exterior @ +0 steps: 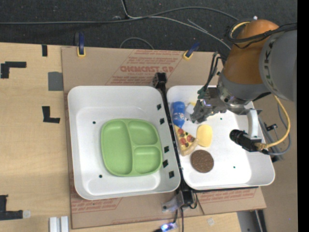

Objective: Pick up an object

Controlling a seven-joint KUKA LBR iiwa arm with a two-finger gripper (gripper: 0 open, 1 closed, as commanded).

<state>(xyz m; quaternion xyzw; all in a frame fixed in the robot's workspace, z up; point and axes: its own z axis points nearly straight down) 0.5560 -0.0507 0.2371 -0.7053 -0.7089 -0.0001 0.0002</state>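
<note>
The gripper (197,117), grip unreadable, hangs by the right bin's (251,178) left wall above a light, rigid, slippery blue bottle (177,113); pinch across its middle.

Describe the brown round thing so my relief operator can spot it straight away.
Look in the right bin, along its left side. Nearest the front edge lies the brown cookie, just below the pizza slice and the pale yellow piece. It is the one dark, flat, round disc there.
</note>
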